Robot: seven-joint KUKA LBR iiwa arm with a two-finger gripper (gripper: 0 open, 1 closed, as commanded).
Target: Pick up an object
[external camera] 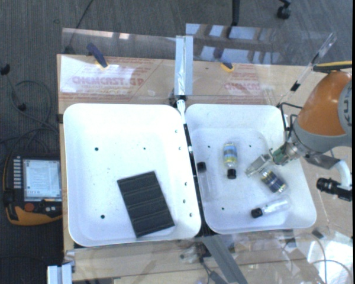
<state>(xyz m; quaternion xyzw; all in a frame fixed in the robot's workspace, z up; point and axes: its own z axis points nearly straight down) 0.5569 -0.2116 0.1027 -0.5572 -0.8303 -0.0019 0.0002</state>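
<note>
My gripper point(258, 165) hangs low over the right bin point(248, 118), reaching in from the right below the orange band of the arm point(322, 108). Just left of it lies a small clear bottle point(229, 157) with a yellow and blue label and a dark cap. Below and right of the gripper sits a dark blue round object point(274, 182). Further down lies a clear vial point(270, 207) with a black cap. A small black piece point(201, 166) rests near the bin's left wall.
The left bin point(106, 123) holds a black ribbed pad point(145, 203) in its lower middle. A metal divider post point(182, 70) stands behind the bins. A handheld pendant point(32, 185) lies on the floor at the left.
</note>
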